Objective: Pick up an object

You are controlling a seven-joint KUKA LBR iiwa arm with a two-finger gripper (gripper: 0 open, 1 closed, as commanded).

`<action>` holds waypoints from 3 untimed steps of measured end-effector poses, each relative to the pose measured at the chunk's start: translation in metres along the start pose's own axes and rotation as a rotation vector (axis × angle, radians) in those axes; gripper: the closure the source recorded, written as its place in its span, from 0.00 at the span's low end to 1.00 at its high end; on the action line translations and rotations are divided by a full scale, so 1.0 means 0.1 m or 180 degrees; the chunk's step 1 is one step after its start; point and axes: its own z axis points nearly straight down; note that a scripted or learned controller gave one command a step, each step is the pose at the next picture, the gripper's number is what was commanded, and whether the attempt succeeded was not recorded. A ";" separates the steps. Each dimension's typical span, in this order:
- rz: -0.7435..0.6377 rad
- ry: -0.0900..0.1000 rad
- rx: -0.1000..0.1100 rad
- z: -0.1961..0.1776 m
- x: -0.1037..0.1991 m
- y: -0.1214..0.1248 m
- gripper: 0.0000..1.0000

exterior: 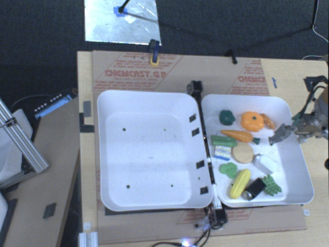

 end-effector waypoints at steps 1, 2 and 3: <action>-0.0019 0.0006 -0.0002 1.06 0.52 0.40 0.00; -0.0026 0.0002 -0.0024 1.31 1.08 1.48 0.00; -0.0016 -0.0004 -0.0013 1.19 1.04 1.45 1.00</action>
